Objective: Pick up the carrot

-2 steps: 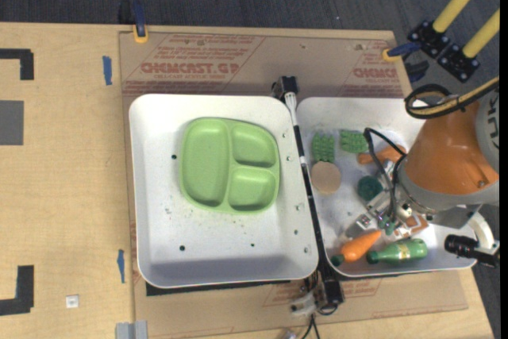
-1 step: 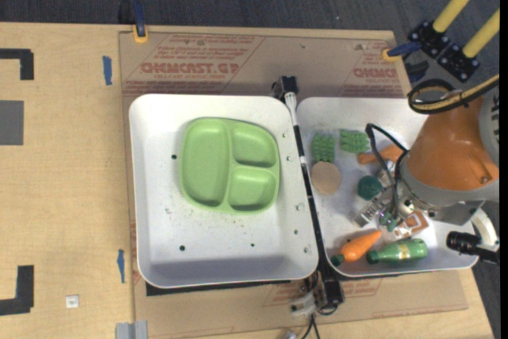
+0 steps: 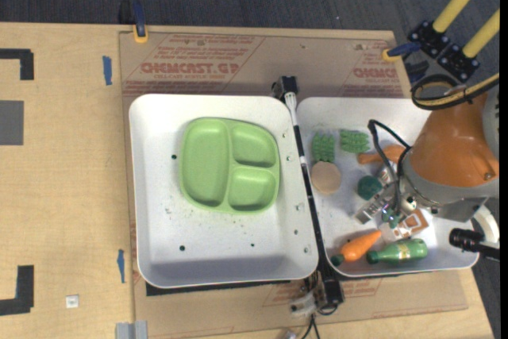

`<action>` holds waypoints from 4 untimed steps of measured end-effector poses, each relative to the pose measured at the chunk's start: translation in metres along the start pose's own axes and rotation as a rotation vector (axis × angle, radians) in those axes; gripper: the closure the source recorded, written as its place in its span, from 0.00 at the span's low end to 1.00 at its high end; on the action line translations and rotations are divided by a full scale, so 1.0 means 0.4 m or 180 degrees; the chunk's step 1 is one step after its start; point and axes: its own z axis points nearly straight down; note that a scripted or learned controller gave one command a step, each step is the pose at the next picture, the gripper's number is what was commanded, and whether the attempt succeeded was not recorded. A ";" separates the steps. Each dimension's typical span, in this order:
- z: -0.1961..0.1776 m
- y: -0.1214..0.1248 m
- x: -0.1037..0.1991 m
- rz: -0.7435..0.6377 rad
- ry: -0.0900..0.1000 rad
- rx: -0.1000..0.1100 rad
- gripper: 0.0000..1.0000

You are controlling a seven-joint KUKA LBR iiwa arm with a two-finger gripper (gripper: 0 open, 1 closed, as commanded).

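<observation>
The carrot is orange with a green stub at its left end. It lies near the front edge of the right bin, just left of a green bottle. My gripper hangs low over the right bin, a little above and to the right of the carrot, apart from it. The arm's orange band and grey wrist hide the bin's right part.
A green divided plate sits in the left bin. The right bin also holds two green ridged pieces, a tan disc, a teal round piece and an orange piece. Black cables loop by the wrist.
</observation>
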 end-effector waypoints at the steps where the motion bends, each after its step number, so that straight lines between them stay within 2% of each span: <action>1: 0.000 0.000 0.000 0.0000 0.0001 0.0000 0.00; 2: 0.052 -0.007 -0.003 -0.1066 0.0007 0.0014 0.00; 3: 0.052 -0.009 -0.013 -0.2081 -0.0008 -0.0004 0.00; 4: 0.050 0.000 -0.011 -0.3382 -0.0040 -0.0017 0.00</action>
